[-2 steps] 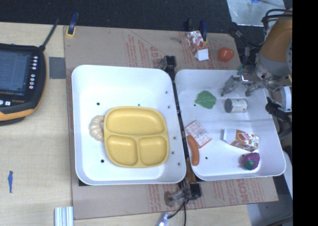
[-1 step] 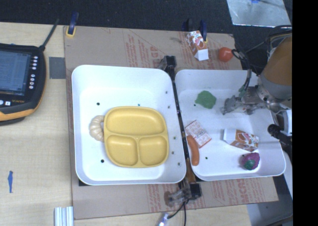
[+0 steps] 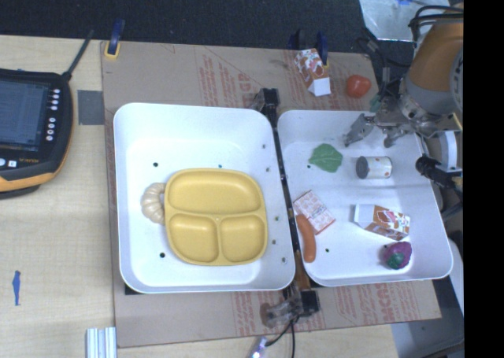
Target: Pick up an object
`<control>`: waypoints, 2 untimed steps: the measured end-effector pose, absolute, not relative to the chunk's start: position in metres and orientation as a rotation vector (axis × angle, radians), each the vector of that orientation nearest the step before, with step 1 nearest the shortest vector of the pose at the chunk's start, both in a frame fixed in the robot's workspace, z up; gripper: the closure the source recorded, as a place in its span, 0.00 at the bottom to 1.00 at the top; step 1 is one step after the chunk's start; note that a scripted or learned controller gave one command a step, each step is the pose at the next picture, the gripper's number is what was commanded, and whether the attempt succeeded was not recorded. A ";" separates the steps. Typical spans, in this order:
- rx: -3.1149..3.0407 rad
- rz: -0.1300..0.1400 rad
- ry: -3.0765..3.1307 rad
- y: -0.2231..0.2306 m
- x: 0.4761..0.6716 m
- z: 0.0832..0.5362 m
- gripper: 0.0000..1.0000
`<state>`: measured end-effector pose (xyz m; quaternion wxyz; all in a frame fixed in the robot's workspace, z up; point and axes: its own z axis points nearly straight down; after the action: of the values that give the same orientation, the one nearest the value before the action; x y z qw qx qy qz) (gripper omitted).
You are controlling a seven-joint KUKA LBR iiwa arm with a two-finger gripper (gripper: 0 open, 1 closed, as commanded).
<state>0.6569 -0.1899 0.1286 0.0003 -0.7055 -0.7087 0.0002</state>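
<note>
Gripper [image 3: 376, 131] is positioned over the upper part of the right bin [image 3: 441, 226], fingers spread wide apart and pointing down, nothing between them. The grey arm with its orange band [image 3: 435, 57] enters above it.

All positions below are given relative to the right bin.

Inside the bin, just beneath the gripper and not touching it: a small cylindrical can [image 3: 373, 167], dark at one end and white at the other, lying on its side in the upper middle. To the can's left, a green leaf-shaped item [image 3: 326, 157] lies flat in the upper left area. In the lower right area, a white and orange carton [image 3: 381, 220] lies on its side; just below it, in the lower right corner, sits a purple item with a green top [image 3: 397, 254]. Along the left wall, a small red-and-white packet [image 3: 314, 211] lies flat, and an orange carrot-like item [image 3: 306, 238] lies just below it against the wall.

Outside the bin, beyond its upper edge on the cardboard: a small red-and-white box [image 3: 313, 71] and a red ball [image 3: 358, 85].

To the bin's left, touching edge to edge, is the left bin [image 3: 134, 183], which holds a yellow divided tray [image 3: 215, 215] with a pale shell-like item [image 3: 153, 201] against the tray's left side.

Farther left again, on the bench, is a control pendant [image 3: 31, 128].
</note>
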 end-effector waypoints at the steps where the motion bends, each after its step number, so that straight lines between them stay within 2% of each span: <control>1: -2.213 0.007 -2.225 -0.195 0.604 0.091 0.00; 2: -2.214 0.003 -2.227 -0.211 0.656 0.092 0.00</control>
<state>0.6564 -0.2111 0.0923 0.0007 -0.7050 -0.7092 0.0009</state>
